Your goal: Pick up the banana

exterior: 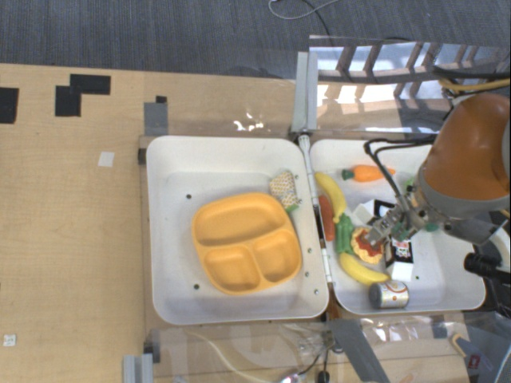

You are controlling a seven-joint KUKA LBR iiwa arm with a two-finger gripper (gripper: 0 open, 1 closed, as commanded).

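Hovering low over the right bin, the hand hides whether it grips anything.

The right bin is crowded: bananas, a carrot and a can hem the hand. The left bin has open floor around its yellow tray.

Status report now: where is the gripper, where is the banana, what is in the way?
Gripper low over right bin, above red-yellow item. Banana by left wall, not held. Second banana near can.
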